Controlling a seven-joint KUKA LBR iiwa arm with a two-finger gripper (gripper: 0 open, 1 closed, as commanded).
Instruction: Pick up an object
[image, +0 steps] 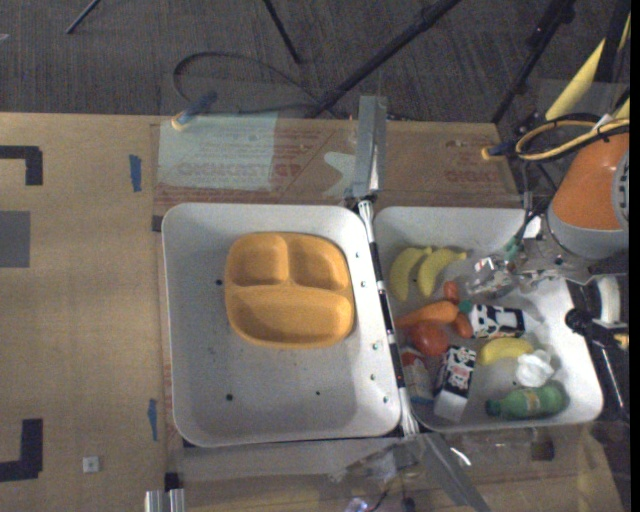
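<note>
Nothing looks lifted yet, we judge. Our gripper (492, 270) hovers low in the right bin (585, 400), over the bananas (425, 268) and carrot (428, 313); whether it is spread or pinching, we cannot tell. Grasping and raising remain.

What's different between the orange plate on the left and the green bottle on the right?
The orange plate is wide, flat and split into three sections; the green bottle is small and rounded. The plate lies by itself in the left bin, while the bottle lies on its side, crowded among toy food at the near edge of the right bin. Both rest in white bins, away from the claw.
</note>
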